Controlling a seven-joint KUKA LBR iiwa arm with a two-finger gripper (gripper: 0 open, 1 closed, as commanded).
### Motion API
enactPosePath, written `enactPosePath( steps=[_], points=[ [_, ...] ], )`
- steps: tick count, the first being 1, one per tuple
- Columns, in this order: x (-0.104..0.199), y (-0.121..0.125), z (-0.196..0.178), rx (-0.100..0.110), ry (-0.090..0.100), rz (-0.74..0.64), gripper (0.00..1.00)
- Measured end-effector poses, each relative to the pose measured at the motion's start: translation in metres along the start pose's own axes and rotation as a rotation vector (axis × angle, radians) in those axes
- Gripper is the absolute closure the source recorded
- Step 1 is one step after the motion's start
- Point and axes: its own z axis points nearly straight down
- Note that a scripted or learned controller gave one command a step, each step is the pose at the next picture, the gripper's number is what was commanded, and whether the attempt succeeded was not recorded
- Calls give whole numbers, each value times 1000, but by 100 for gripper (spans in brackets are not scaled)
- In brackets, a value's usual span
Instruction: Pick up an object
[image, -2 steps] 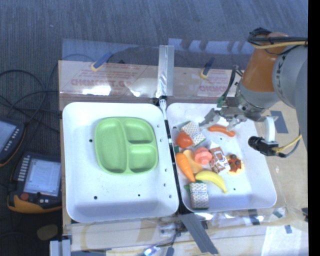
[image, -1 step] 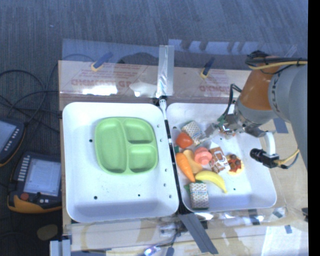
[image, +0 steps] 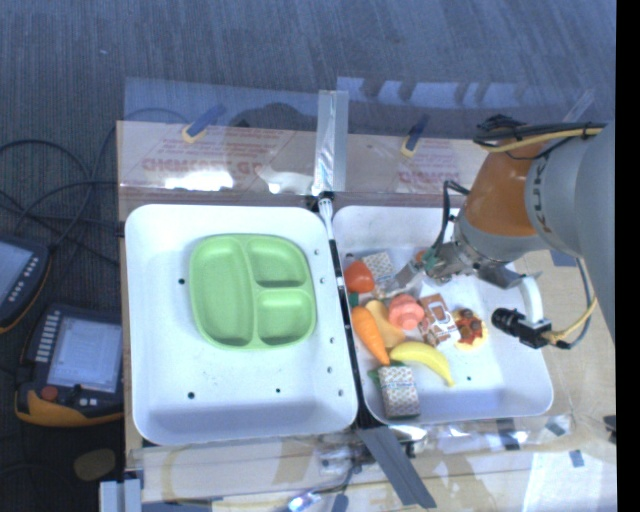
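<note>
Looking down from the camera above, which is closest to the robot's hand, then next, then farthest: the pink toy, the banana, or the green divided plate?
Measured from the hand in the right bin:
1. The pink toy, just below and left of the hand, mid-pile.
2. The banana, farther toward the right bin's front edge.
3. The green divided plate, far off in the left bin.

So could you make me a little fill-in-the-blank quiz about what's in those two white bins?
1. The green divided tray lies in the ____ bin.
2. The banana lies in the ____ bin.
3. The tray has ____ compartments.
4. The carrot is coloured ____.

Missing words: left; right; three; orange.
</note>
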Motion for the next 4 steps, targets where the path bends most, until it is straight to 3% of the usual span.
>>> enactPosePath(
  steps=[1,2,3,4],
  points=[
    [28,-24,4,7,6,66,0],
    [31,-79,3,6,5,122,0],
    [31,-79,-5,9,6,122,100],
    [31,-79,-5,9,6,122,0]
  ],
)
